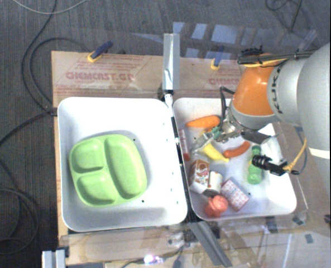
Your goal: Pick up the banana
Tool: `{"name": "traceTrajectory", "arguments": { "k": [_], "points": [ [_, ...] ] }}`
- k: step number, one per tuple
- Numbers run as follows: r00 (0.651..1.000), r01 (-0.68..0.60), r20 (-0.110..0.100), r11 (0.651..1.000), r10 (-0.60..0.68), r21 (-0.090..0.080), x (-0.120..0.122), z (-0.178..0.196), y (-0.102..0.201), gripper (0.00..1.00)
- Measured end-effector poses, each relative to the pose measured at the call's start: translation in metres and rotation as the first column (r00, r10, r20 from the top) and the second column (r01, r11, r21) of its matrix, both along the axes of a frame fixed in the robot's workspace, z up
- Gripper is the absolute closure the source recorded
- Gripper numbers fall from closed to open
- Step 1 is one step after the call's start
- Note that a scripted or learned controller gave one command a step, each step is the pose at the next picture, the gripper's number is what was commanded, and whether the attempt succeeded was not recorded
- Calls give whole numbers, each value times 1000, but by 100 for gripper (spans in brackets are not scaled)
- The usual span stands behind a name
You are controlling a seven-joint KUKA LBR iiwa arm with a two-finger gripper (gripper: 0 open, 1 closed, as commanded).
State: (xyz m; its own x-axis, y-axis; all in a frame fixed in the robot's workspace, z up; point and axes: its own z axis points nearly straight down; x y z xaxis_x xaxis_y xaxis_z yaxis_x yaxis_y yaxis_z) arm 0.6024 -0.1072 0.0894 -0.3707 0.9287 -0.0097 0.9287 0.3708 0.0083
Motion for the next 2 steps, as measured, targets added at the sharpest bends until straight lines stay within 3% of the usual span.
{"name": "traceTrajectory", "arguments": {
  "k": [1, 2],
  "points": [
    [1000, 3, 3, 1000, -4, 3, 1, 9, -1, 100],
    [990, 139, -15, 990, -139, 5, -8, 93, 8, 100]
  ]
}}
